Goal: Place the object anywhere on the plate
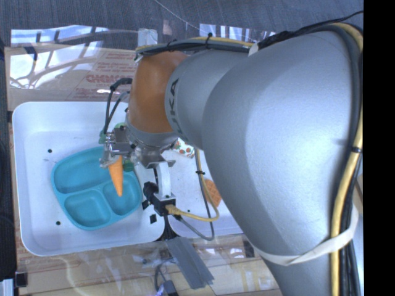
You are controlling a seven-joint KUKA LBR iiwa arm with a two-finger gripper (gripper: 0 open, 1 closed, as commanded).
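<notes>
A blue divided plate (83, 187) lies in the left white bin (34, 134). An orange carrot (116, 177) hangs tip-down over the plate's right side, above the rim between its compartments. Its thick top sits between the fingers of my gripper (115, 157), which is shut on it. The grey arm with its orange band (151, 97) reaches in from the right and hides much of the right bin.
In the right bin (207, 227) an orange object (212, 192) peeks out beside the arm, and a small red-and-green patterned thing (184, 147) shows under the wrist. A yellow cable (191, 215) loops below the gripper. Cardboard (92, 73) lies behind the bins.
</notes>
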